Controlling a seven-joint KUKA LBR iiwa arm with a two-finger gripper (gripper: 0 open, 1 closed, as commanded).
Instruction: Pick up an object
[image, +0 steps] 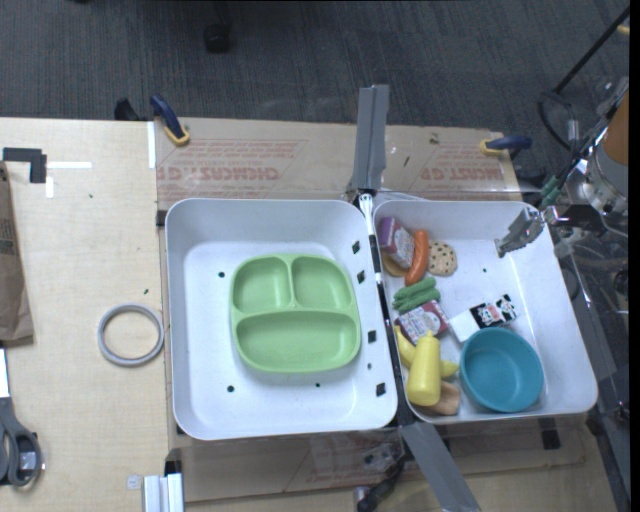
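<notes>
The gripper (519, 233) hangs over the upper right corner of the right bin (560, 300); whether it is open or closed I cannot tell, and nothing shows between its tips. The nearest likely pick, a small black-and-white carton (493, 313), lies below and slightly left of it, flat on the bin floor, its long axis slanting up to the right, just above the blue bowl (502, 370).

Robot arm, partial: small grey metal two-finger gripper (520, 232) with angular, dull-silver jaws; pale grey wrist housing behind it; a sliver of orange band at the frame edge; thin black and green cables trailing alongside
</notes>
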